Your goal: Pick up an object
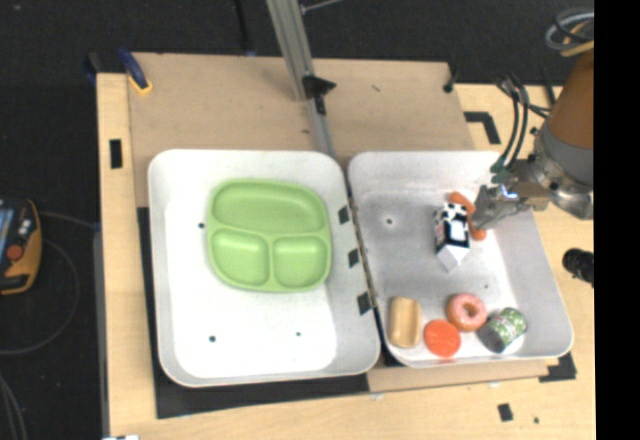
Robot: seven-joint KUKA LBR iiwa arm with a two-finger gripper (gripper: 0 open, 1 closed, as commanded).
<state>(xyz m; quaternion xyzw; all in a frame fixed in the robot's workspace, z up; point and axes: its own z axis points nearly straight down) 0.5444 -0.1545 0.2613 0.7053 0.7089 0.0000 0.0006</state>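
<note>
Matt green plastic plate (268,233) — smooth white bins (250,358)

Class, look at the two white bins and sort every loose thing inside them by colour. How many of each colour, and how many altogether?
Green: 2, the divided plate and the small can
Orange: 2, the ball and the piece by the carton
Pink: 1, the doughnut
Tan: 1, the bread roll
Black and white: 1, the carton
Total: 7

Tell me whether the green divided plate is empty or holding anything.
Empty. The green divided plate lies flat in the left bin, and all three of its compartments show bare green.
</note>
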